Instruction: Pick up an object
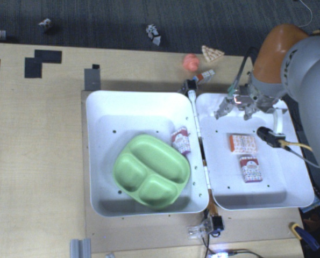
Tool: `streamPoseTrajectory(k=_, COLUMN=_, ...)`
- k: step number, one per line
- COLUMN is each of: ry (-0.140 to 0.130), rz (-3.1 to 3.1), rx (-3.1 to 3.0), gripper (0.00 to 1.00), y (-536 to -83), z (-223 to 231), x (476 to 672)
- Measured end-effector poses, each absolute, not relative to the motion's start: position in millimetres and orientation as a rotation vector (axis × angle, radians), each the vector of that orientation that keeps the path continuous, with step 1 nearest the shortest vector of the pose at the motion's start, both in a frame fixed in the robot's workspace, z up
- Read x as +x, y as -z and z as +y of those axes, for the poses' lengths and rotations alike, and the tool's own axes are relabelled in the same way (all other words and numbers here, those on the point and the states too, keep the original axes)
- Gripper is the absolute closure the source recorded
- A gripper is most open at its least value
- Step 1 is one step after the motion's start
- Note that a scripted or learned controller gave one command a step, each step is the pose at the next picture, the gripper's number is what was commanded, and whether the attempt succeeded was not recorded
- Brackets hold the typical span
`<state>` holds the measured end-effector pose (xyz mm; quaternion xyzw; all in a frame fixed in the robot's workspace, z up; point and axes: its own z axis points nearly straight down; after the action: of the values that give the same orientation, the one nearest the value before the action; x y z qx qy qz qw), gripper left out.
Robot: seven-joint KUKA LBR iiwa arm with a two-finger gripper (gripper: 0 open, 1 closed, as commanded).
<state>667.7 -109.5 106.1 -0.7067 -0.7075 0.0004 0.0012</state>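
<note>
Pale wooden tabletop (36, 160), two white bins. Tool (235, 109): fingers spread apart, nothing between them, poised over right bin (294, 195). Just below it: orange packet (242, 143); beyond, red packet (250, 169). Advised: descend squarely astride the orange packet, then close.

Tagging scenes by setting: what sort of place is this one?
Likely a robotics lab bin-picking cell, not a home or shop. Two shallow white bins, left bin and right bin, sit on a plywood bench; the grey arm reaches in; small objects lie scattered on the dark carpet.
</note>
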Motion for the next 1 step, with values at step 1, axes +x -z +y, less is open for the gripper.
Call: streamPoseTrajectory(k=1, ry=0.006, rz=-2.226, rx=-2.223, gripper=0.00, y=-86.3, z=-84.2, x=602.0)
